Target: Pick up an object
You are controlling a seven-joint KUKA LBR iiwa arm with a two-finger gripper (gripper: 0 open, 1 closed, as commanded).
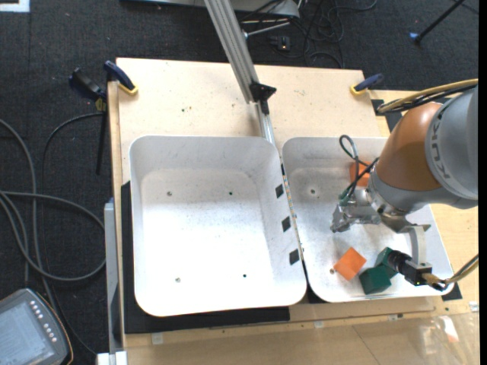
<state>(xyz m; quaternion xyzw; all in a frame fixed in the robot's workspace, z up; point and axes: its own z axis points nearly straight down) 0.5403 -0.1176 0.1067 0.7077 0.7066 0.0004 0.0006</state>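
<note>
In the right bin (319,175), your gripper (344,220) hangs low over the floor, about mid-bin, with the bulky grey-and-orange arm (426,162) coming in from the right and covering much of the bin's far right side. Whether the gripper is released or clenched cannot be told from here; nothing is visibly caught in it.

The nearest thing to pick is the orange block (350,264), lying just below the gripper toward the bin's front edge, turned on a diagonal so its sides run askew to the bin walls. Touching or almost touching it on the right is a green block (376,280), close to the front rim. Another bit of orange (358,172) peeks out beside the arm further back, partly hidden.

You likely need a short move toward the front. Room is tight there: the green block crowds one side and the rim lies near. The left bin (205,219) side of the orange block is open.
</note>
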